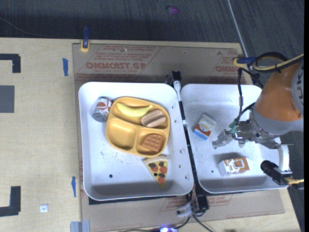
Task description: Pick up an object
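Right now my tool hangs low over the right bin, near its middle, with my grey arm and its orange band coming in from the right edge. I cannot tell how the tool stands, since it shows as a small grey blur.

Two things lie in that bin. A small carton, white with blue and orange print, sits just left of the tool and a little farther back, apart from it. A packet with orange and white markings lies toward the front of the bin, below the tool, also apart from it. Nothing shows gripped at the tool.

Over in the left bin rests a yellow divided tray. Its compartments carry a banana, a hot dog and a waffle. A soda can lies on its side touching the tray's back left edge, and a pizza slice lies just in front of the tray.

Both bins sit side by side on a brown board laid over the table.
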Available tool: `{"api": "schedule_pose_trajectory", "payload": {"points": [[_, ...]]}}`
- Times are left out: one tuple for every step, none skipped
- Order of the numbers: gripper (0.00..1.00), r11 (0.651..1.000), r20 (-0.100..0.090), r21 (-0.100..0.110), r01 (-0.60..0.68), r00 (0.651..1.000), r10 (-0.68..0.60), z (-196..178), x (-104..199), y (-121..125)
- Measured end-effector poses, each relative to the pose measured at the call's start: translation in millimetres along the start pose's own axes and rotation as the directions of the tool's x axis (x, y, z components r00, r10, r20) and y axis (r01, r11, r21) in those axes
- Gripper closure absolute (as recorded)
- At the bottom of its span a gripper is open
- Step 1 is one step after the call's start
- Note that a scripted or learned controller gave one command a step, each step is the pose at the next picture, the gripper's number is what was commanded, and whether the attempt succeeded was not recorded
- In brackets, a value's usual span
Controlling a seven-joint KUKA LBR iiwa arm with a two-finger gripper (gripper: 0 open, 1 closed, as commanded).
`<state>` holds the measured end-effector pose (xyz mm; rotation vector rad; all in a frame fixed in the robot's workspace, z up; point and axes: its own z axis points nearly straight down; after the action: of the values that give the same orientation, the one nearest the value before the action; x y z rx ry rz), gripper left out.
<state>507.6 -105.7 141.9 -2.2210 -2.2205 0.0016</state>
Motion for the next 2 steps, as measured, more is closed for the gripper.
{"api": "schedule_pose_trajectory", "payload": {"points": [[0.0, 1.0, 0.0, -0.001, 0.0, 1.0, 0.0, 47, 11, 12], [0.0, 1.0, 0.006, -0.022, 0.002, 1.0, -0.001, 52, 11, -22]]}}
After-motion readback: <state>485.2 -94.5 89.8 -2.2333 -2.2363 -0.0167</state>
